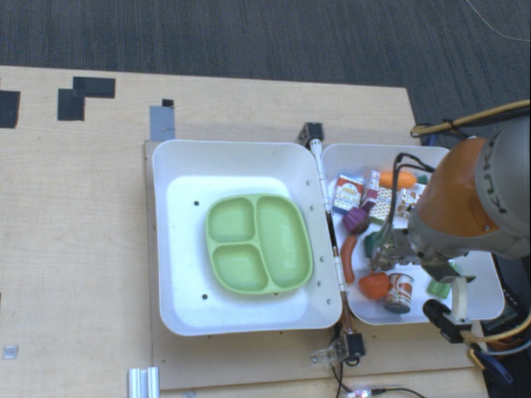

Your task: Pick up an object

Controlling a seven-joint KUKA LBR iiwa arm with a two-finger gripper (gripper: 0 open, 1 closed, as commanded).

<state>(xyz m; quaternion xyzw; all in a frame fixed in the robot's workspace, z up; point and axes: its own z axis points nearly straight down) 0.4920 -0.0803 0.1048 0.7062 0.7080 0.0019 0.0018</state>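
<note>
Clearly we had the gripper (383, 254) low in the right bin (489, 305), among crowded toys, though we could not tell its grip state. A red sausage (348, 258) lay just left of it, a tomato (374, 285) and a can (400, 292) just below, a purple piece (358, 219) and a carton (347, 194) above. We judged the clutter risky: it could nudge neighbours aside or close on nothing. Left of that bin, the green tray (257, 244) sat in the other.
</note>
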